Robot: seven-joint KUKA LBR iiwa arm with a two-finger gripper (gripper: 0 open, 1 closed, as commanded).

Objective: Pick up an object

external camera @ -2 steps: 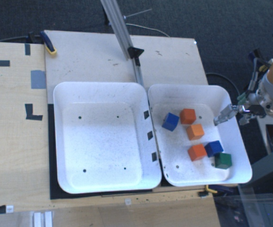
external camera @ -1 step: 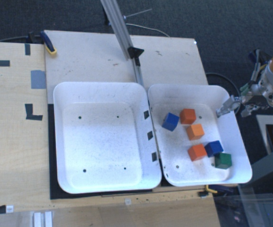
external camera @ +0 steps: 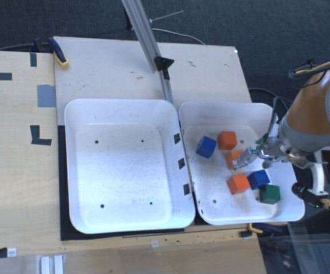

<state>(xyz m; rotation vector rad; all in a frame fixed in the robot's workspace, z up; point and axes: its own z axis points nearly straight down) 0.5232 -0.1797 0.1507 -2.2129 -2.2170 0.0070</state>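
I am lowering my two-finger metal gripper [external camera: 242,160] onto an orange block [external camera: 233,158] to grasp it, grip state unclear.

Two white bins [external camera: 73,153], speckled with fine dark flecks, on a pale tan bench [external camera: 16,153]. Three orange cubes [external camera: 227,140], two blue cubes [external camera: 206,146], one green cube [external camera: 270,194]. Grey arm [external camera: 310,119], banded orange; yellow-and-blue clamp [external camera: 58,52].
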